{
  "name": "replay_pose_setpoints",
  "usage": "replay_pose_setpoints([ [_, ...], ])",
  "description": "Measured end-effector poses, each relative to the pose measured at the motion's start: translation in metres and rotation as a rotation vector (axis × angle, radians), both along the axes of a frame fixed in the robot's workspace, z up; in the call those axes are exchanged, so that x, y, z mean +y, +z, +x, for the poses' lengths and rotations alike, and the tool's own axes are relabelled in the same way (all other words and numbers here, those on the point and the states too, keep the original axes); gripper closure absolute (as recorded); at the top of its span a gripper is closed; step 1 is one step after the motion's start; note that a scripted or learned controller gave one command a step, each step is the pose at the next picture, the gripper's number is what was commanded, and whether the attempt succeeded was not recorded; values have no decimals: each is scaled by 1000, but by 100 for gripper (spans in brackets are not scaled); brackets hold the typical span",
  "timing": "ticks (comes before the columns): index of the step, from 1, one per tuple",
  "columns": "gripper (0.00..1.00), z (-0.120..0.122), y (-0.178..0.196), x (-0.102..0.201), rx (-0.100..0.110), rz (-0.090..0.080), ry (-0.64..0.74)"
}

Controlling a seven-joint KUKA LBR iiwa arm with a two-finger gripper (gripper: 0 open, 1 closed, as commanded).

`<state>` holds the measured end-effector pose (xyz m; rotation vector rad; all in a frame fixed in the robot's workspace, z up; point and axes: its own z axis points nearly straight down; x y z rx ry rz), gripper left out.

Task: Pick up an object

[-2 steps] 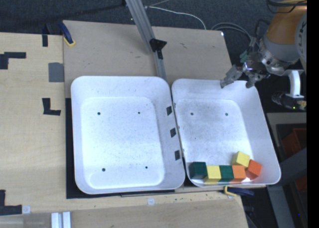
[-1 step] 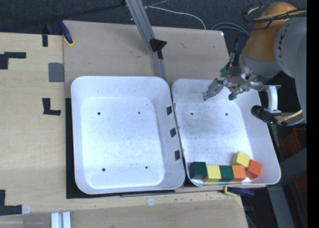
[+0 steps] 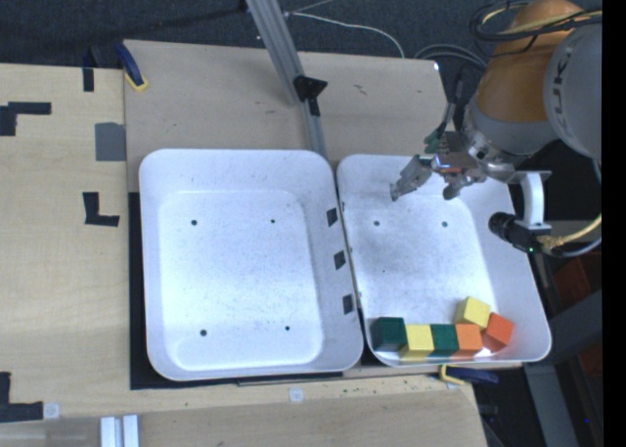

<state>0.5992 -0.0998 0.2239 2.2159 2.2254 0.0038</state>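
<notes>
Over the far edge of the right bin [image 3: 509, 269], the hand [image 3: 427, 184] hangs with its two fingers spread wide and nothing between them. Well apart from it, along that bin's near edge, sit the blocks [image 3: 445, 334]: green, yellow and orange, packed touching into the near right corner.

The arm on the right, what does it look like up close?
The arm is bulky and rounded, grey with an orange band above the wrist. Black cables loop over its top. It ends in a small metal claw with two thin grey fingers and some red parts.
</notes>
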Motion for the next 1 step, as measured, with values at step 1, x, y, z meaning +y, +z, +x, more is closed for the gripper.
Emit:
replay_pose_setpoints([
  [1,0,-89,10,-62,6,-4,-11],
])
